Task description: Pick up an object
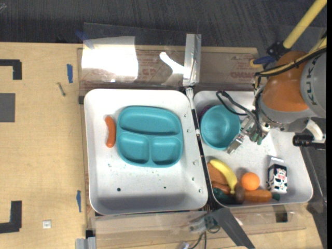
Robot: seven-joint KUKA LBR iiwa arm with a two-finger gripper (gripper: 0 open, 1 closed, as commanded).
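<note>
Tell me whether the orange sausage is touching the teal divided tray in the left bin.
Apart. The camera view shows a strip of white bin floor between the orange sausage and the left edge of the teal divided tray.

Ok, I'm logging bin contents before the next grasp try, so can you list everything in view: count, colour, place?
left bin: 1, white, left half of bench
right bin: 1, white, beside the left one
tray: 1, teal, three compartments, middle of left bin
sausage: 1, orange-red, left bin, just left of tray
bowl: 1, teal, right bin, far left corner
purple item: 1, mostly hidden behind bowl
banana: 1, yellow, right bin, near side
orange: 1, orange, right of banana
carrot: 1, orange, below the orange
carton: 1, white with dark print, right bin, near right
arm: 1, grey with orange band, over right bin
tool: 1, metal, at bowl's right rim
</note>
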